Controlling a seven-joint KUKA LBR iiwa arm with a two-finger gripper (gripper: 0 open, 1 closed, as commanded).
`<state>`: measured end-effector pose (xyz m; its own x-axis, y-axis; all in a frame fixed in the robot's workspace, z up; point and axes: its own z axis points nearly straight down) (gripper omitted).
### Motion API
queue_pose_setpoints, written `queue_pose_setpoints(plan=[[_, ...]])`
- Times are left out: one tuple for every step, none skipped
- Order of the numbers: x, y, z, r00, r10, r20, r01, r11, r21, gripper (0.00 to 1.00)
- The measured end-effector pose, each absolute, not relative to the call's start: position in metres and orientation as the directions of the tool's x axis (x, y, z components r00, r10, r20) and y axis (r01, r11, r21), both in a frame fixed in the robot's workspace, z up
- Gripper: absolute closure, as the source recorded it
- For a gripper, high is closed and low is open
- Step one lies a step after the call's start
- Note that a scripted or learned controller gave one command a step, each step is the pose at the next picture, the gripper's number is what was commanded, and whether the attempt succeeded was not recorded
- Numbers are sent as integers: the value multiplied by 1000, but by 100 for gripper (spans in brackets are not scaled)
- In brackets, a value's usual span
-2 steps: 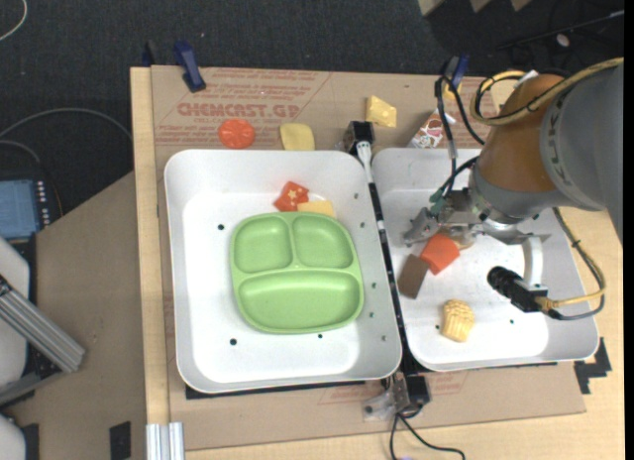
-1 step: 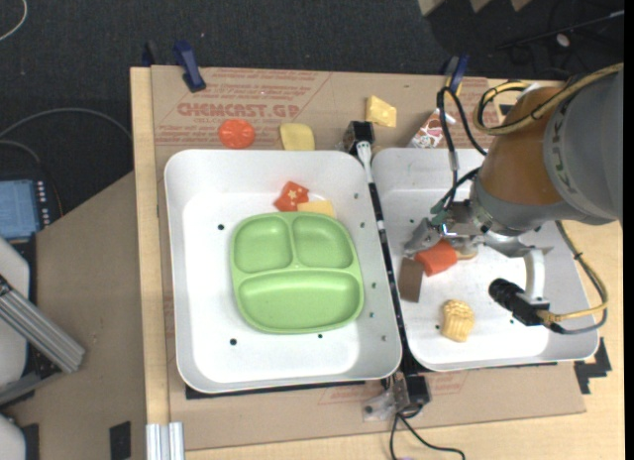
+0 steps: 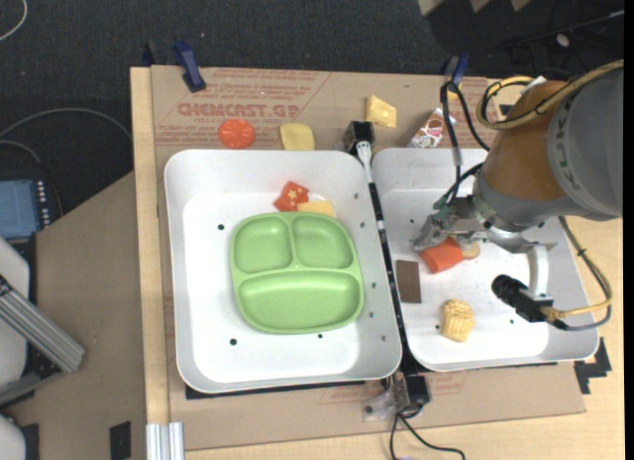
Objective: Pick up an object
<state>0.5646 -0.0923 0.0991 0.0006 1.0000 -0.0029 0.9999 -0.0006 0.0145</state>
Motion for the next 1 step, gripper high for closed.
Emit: queue_pose_setpoints(plan=[[551,-35,206,-4,1000,0,1000,4,5,100]])
